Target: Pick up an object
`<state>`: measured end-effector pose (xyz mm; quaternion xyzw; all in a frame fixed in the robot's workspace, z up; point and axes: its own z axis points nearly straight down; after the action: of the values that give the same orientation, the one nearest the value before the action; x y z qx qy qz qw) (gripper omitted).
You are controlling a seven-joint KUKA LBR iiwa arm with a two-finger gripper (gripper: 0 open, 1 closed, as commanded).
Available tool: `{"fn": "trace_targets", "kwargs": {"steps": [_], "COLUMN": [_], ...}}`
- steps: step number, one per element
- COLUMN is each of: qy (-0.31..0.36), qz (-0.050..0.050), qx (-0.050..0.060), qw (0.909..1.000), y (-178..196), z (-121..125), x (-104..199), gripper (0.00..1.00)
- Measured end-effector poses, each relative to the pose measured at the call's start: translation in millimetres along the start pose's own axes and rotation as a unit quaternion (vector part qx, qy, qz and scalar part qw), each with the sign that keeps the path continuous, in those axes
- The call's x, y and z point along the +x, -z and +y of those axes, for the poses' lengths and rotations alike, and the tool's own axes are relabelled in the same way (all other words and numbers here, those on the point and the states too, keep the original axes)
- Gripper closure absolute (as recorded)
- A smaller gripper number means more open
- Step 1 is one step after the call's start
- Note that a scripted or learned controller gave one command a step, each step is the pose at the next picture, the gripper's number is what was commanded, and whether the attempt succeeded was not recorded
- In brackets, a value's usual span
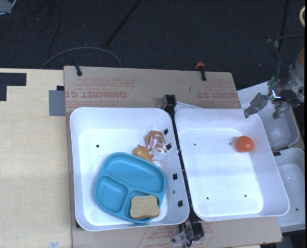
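The gripper (267, 105) hangs at the far right, just past the upper right corner of the right bin (223, 205), with the arm's pale wrist behind it at the frame edge. Its two grey fingers (252, 106) stand spread apart, one reaching left over the bin's corner and the other pointing down beside the rim. Nothing sits between them.

Nearest to it inside the right bin lies a small orange-red ball (244, 143), resting on the white floor close to the right wall, in the upper half of the bin. It is apart from the gripper, lower and to the left of it.

Across the black divider (175, 154) that joins the two bins, the left bin (83, 133) holds the rest. A blue divided plate (123, 182) lies tilted in the lower middle, and a slice of toast-coloured bread (144, 206) rests in its lower right compartment. Just above the plate's upper edge a small yellow-orange rounded piece (141, 152) touches the rim, and beside that, toward the divider, sits a crumpled white and brown wrapper (156, 141).

Both bins rest on a brown cardboard sheet (143, 89) with red print, and a pale wooden bench (24, 164) stretches to the left.
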<state>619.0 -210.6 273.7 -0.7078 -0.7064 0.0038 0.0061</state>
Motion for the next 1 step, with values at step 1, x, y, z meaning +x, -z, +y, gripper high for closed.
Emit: {"fn": "trace_targets", "kwargs": {"steps": [1], "qy": [0.001], "qz": [-0.001], "qx": [-0.006], "qw": [1.0], "y": [7.6], "z": [1.8], "x": [0.2], "gripper": [0.0]}}
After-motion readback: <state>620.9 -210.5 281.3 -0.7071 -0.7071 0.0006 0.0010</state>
